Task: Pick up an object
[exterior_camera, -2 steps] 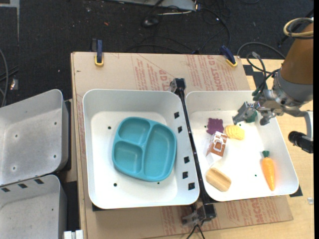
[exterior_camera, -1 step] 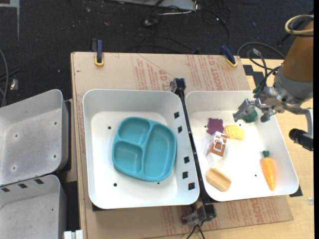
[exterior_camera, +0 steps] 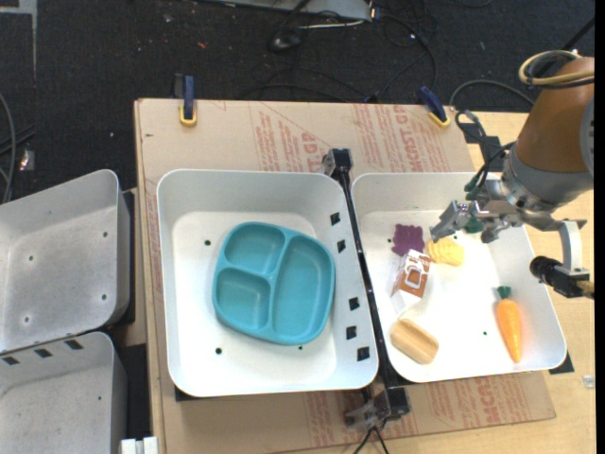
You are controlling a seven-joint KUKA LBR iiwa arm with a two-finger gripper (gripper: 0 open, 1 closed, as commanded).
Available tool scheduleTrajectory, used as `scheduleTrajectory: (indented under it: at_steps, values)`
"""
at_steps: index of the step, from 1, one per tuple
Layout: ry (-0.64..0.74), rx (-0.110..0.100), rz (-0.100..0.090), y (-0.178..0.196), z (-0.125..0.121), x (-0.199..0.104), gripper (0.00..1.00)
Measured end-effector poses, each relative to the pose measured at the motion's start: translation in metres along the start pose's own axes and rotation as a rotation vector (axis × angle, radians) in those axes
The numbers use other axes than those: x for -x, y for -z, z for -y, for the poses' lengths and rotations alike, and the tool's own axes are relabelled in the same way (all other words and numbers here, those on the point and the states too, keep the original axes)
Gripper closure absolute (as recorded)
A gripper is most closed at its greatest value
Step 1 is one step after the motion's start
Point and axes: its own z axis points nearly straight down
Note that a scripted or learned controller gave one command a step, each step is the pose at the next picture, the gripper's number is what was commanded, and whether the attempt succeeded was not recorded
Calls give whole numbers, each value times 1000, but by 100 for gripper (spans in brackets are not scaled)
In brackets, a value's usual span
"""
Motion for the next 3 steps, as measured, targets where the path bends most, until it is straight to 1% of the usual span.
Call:
scheduleTrajectory:
  at_steps: [1,2,3]
  values:
    - [-1,-2,-1,-59,9,3,0]
    - [2,20,3,-74,3,4,0]
    - [1,25,1,-65,1,3,100]
